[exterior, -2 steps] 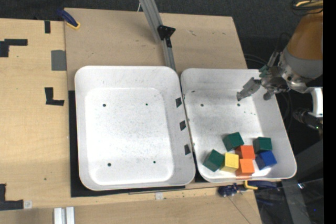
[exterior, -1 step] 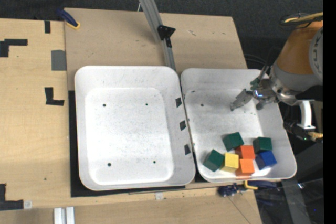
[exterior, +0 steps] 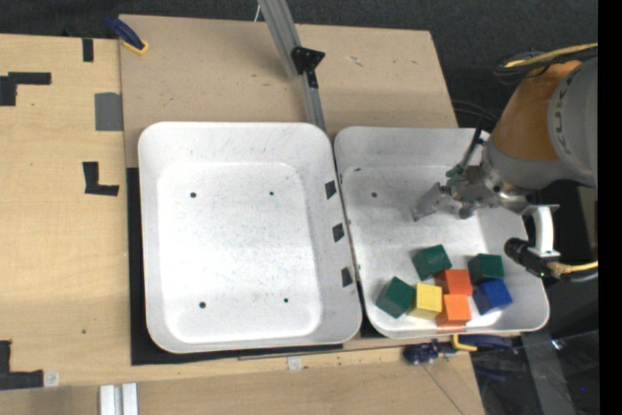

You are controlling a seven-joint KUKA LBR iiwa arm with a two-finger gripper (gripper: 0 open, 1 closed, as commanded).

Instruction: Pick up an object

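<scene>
Several small blocks lie in the near right corner of the right bin: a green block, another green block, a dark green block, a yellow block, an orange block and a blue block. My gripper hangs over the middle of the right bin, above and just behind the blocks, pointing left. I see nothing between its fingers.
The left bin sits beside the right one, its rim touching. A slanted metal pole with a black clamp crosses the bench behind the bins. The arm's orange band is at the right edge.
</scene>
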